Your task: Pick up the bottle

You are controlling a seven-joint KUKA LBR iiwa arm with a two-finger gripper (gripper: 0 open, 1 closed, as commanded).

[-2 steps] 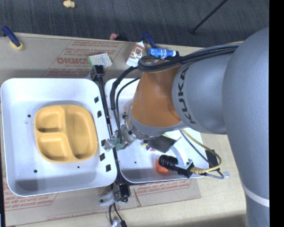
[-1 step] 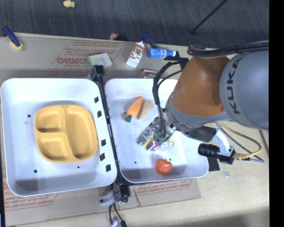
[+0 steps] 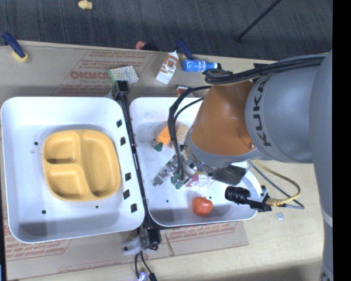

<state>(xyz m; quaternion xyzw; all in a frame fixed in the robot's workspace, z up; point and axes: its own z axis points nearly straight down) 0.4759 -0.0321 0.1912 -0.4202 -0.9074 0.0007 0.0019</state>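
A small orange bottle (image 3: pixel 162 137) with a dark green cap lies in the right bin (image 3: pixel 141 113), near its left wall, partly hidden behind the arm's cables. My gripper (image 3: pixel 168 175) hangs low over the bin floor, a little below and to the right of the bottle and apart from it. The big grey and orange wrist (image 3: pixel 225 122) covers most of the bin's middle. I see nothing of the bottle inside the gripper.
A red tomato-like toy (image 3: pixel 202 205) lies near the right bin's front edge. A pink and white item (image 3: pixel 201 181) sits just right of the gripper. The left bin (image 3: pixel 17 157) holds a yellow divided plate (image 3: pixel 81 163). Small cartons and a blue clamp (image 3: pixel 194 66) lie behind the bins.
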